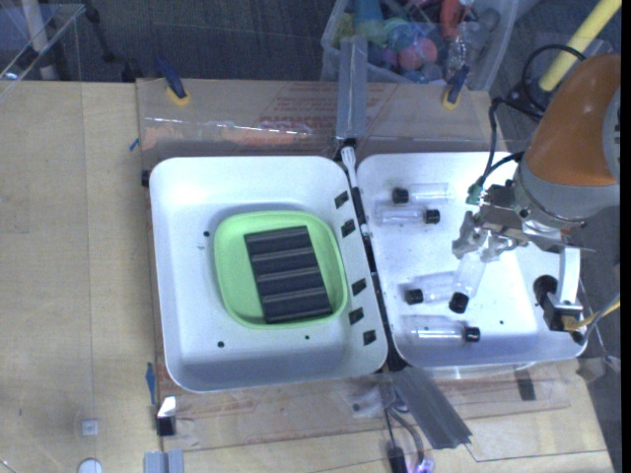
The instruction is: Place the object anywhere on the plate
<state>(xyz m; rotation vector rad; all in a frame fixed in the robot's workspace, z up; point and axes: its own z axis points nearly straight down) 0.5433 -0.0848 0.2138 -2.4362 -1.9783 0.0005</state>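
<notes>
Even overhead light, soft shadows inside the white bins [177,264], slightly grainy, mildly blurred, dim background beyond the bench [59,215]

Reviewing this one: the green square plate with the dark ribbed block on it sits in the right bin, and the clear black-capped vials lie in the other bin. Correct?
Not quite. The camera view shows the green square plate, with the dark ribbed block on it, in the left white bin, not the right. The clear black-capped vials do lie in the other bin, the right one.

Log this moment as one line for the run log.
gripper over right bin | vial below it | plate in left bin
</notes>
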